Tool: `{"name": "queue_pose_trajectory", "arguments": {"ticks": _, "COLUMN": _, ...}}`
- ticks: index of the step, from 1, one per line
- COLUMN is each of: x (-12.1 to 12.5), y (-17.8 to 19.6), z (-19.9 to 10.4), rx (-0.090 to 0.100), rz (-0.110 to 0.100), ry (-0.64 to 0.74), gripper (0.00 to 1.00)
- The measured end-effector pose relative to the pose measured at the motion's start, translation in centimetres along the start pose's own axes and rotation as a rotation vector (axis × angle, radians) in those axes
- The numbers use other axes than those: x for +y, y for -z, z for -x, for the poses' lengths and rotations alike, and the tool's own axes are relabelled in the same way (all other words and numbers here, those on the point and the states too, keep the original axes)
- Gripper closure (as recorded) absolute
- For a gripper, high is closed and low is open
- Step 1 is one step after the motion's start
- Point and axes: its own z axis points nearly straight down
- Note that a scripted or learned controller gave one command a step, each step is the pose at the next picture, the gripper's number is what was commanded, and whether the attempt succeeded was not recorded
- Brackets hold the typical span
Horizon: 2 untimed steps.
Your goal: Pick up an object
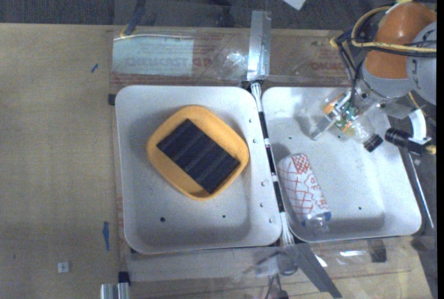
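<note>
Left bin (135, 221): shallow white tray with rounded corners. In it you have one orange pad (198, 151), a rounded square with a dark ribbed panel on top, set diagonally near the middle.

Right bin (399, 214): same white tray. You have one cylindrical packet (305, 191), white with a red lattice print, lying flat against the left wall; its long axis runs from upper left to lower right, clear end toward the near rim.

Gripper (341, 117): over the right bin's far part, well apart from the packet. You cannot tell how far it is open, and no object is visibly in its hold.
</note>
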Motion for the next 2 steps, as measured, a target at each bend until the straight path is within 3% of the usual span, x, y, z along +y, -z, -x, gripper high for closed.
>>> {"name": "queue_pose_trajectory", "arguments": {"ticks": 1, "x": 0.0, "y": 0.9, "z": 0.0, "rx": 0.000, "rz": -0.001, "ry": 0.000, "gripper": 1.00}}
{"name": "queue_pose_trajectory", "arguments": {"ticks": 2, "x": 2.6, "y": 9.7, "z": -2.8, "rx": -0.018, "rz": 0.008, "ry": 0.333, "gripper": 1.00}}
